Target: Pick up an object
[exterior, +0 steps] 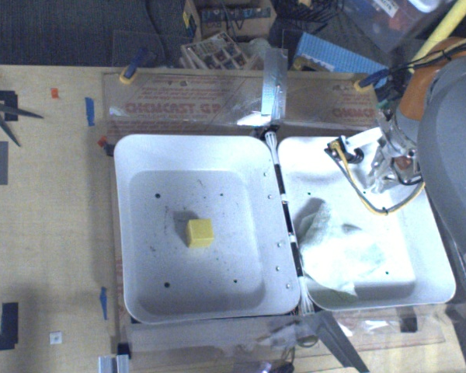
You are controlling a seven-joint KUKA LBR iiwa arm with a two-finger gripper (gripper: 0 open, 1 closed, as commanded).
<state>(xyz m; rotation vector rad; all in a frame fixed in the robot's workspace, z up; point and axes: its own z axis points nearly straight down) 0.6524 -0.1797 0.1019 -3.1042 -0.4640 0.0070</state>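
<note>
A small yellow cube (200, 232) lies in the left bin (140, 169), slightly left of its middle. A crumpled pale, see-through sheet or bag (335, 247) lies in the front left part of the right bin (435, 286). My gripper (375, 176) hangs over the back right part of the right bin, with a yellow-and-black cable looping around it. It is up and to the right of the crumpled sheet and apart from it. I see nothing held in it.
A metal divider (273, 92) and a clear panel (186, 99) stand behind the bins. The grey arm (450, 130) covers the right bin's right side. Blue clamps and clutter sit along the back of the bench.
</note>
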